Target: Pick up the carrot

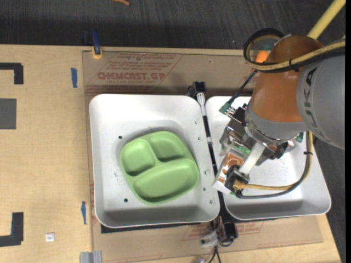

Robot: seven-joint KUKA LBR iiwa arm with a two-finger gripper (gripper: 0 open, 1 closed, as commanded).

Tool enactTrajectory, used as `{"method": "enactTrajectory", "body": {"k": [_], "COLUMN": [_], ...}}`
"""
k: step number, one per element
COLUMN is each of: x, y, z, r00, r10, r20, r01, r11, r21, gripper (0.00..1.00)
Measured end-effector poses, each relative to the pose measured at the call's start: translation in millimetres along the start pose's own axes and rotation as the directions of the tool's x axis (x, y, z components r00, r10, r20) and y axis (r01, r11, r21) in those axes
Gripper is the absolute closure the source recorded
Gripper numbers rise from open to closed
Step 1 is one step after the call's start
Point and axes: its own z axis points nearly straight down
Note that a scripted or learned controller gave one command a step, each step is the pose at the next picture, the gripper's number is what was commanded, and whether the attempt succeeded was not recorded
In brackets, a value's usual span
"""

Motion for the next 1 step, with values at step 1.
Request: {"method": "enactTrajectory", "body": {"k": [1], "x": [-0.4], "y": [0.3], "z": [72.6], "r00": [0.978], "r10": [0.209], "r20": [0.0], "r01": [-0.209], "r11": [0.978], "r21": [0.0], "gripper": [1.0]}}
